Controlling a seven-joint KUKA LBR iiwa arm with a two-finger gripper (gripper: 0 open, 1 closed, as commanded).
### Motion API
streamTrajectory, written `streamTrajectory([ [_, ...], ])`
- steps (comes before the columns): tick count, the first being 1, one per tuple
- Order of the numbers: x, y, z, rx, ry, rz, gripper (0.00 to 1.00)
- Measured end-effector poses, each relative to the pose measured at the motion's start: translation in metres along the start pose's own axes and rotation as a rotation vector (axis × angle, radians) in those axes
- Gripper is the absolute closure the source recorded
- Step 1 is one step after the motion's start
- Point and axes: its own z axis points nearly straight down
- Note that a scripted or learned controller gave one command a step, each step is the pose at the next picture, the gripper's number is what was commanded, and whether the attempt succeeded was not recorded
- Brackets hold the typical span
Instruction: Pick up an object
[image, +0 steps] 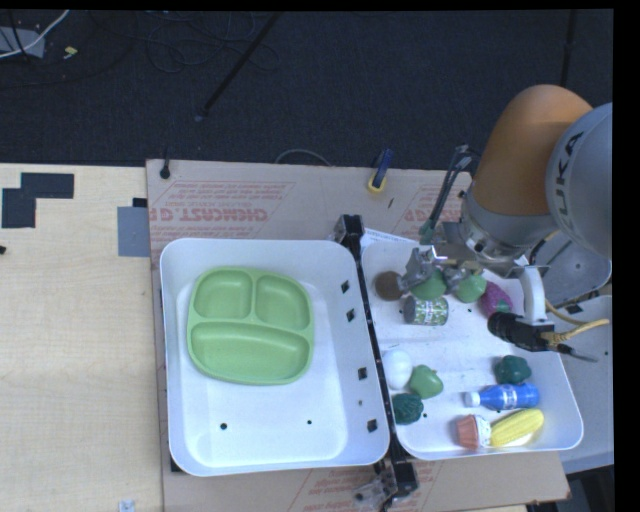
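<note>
My gripper (426, 274) hangs low over the back of the right bin (570, 420), beneath the grey and orange arm (530, 150). Directly under it lies a light green rounded object (432, 288), and just in front of that a small can with a green label (428, 311) rests on its side. A brown lump (386, 286) sits to the gripper's left. To its right are another green piece (468, 289) and a magenta one (496, 298). Whether the gripper touches the green object cannot be made out.
Toward the right bin's front lie a white egg (398, 368), a green pepper (426, 381), two dark green lumps (407, 407) (514, 369), a blue bottle (506, 398), a corn cob (518, 428) and an orange piece (468, 431). The left bin (180, 420) holds a green divided plate (250, 325).
</note>
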Motion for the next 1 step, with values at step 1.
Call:
streamTrajectory([
  [1, 0.0173, 0.0182, -0.0007, -0.003, -0.001, 0.001, 1.00],
])
